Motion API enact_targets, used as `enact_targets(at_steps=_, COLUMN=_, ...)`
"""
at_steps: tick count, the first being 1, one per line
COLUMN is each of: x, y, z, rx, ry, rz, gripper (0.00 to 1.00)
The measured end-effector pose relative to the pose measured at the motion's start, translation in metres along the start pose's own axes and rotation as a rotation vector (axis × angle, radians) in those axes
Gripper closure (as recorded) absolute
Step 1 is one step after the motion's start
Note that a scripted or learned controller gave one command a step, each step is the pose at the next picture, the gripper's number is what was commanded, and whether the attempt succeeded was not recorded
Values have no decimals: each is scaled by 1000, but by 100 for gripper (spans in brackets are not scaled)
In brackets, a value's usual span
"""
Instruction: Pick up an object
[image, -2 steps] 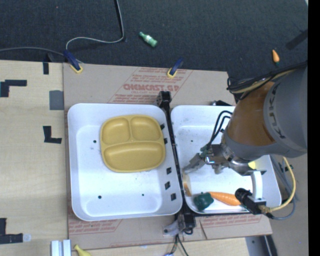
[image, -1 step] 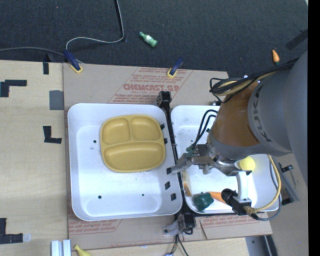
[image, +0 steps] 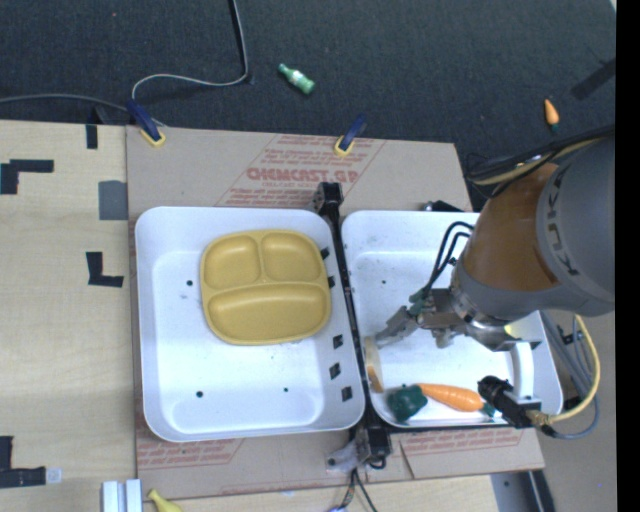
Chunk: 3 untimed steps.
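White moulded plastic makes up the two shallow bins, set side by side on a sheet of brown printed cardboard (image: 300, 175) that is clipped down at its far edge by two yellow-and-blue clamps. The left bin (image: 170, 330) carries a mustard-yellow plastic divided plate (image: 267, 285) with three compartments, lying flat towards the far side. The right bin (image: 400, 255) holds the likely targets: an orange toy carrot with a dark green leafy top (image: 445, 397), lying on its side against the near wall, and a small tan piece (image: 374, 377) by the divider, too small to identify.

The grey KUKA arm with its orange band (image: 520, 250) reaches in from the right and hangs low over the middle of the right bin. Its two-finger gripper (image: 415, 318) points towards the divider, with metal fingers that appear spread apart and nothing between them. The gripper sits near the carrot but apart from it, on the far side, so the pick seems not yet made. The carrot's place hard against the near wall would probably make a clean closure awkward, since one finger may foul the rim.

The bench top is pale wood-toned board marked with black tape pieces; beyond it lies dark carpet, with a thin cable (image: 190, 85) trailing across and a small green object (image: 297, 78) lying loose.
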<state>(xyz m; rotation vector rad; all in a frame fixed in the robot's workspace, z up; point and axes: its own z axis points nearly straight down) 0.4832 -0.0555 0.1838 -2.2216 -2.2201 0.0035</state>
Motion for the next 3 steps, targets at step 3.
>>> enact_targets(at_steps=3, x=46, y=1, z=0, rx=0, ry=2, rz=-2, gripper=0)
